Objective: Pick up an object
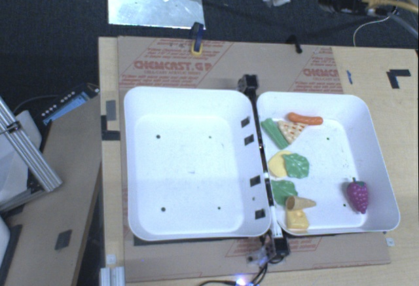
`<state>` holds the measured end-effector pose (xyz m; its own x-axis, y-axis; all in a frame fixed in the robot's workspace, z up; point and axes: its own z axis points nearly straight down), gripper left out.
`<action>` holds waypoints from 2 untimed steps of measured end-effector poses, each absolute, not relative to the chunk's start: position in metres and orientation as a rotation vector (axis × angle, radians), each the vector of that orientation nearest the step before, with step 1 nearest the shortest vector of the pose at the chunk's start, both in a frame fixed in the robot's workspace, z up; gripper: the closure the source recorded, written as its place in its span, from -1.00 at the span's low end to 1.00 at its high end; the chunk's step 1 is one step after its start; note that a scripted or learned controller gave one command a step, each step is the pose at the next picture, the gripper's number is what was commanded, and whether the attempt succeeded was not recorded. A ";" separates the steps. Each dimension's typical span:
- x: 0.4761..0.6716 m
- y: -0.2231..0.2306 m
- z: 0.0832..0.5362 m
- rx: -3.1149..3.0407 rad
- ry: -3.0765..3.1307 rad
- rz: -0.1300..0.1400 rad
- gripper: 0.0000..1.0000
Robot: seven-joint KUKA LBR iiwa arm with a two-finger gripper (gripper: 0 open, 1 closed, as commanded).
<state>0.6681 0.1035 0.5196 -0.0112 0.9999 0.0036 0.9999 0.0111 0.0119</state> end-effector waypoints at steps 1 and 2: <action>0.668 0.011 0.536 2.223 2.215 0.004 1.00; 0.610 0.030 0.332 2.229 2.231 -0.019 1.00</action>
<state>0.6101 0.0295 0.3316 -0.0009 1.0000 -0.0001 0.9999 0.0009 -0.0172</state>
